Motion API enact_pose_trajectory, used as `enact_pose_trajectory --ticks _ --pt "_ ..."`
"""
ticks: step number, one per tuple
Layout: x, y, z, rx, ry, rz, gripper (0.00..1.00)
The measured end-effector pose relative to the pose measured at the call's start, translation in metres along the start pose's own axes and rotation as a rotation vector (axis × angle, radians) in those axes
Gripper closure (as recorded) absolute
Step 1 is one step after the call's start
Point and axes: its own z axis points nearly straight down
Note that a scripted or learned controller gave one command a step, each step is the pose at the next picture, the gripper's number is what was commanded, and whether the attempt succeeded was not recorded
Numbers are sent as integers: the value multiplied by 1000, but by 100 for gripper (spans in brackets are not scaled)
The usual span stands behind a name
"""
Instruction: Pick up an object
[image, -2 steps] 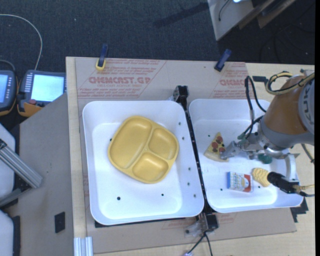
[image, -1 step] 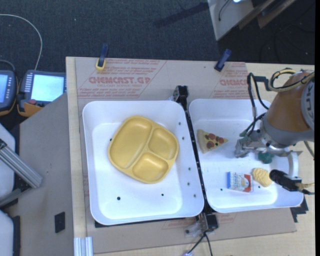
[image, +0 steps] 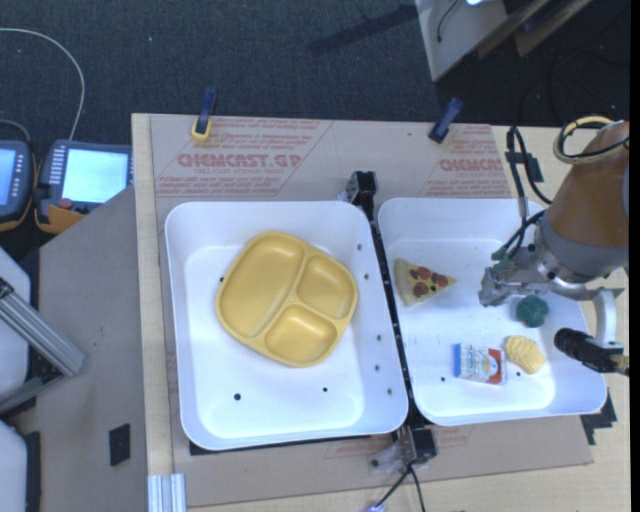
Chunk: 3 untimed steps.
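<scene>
The teal object, a small rounded lump, is lying on the floor of the right bin, just beside the tool, which is hanging low over that bin's right half at the end of the arm that is reaching in from the right. The tool's fingers are too dark and too crowded together to read, so I cannot tell how far they are parted, and nothing is showing between them. The teal object is sitting just to the right of and slightly below the tool's tip; whether the two are touching I cannot tell. Just below the teal object, a yellow corn-like toy is resting near the bin's lower right corner, and just left of it a small blue, white and red carton is lying flat. Further left, near the bin's left wall, a toy pizza slice is lying with its point facing right. Across the divide, the left bin is holding a yellow divided plate, which is sitting turned at an angle near its middle. Both bins are resting side by side on the desk, whose covering sheet is showing red print along the far edge.
</scene>
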Motion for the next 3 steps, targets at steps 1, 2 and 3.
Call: enact_pose_trajectory --ticks 1,2,3 --pt "5 3 -63 -3 -1 -1 100" --pt "13 11 -120 -3 0 -1 100" --pt "68 6 -101 8 4 -5 100"
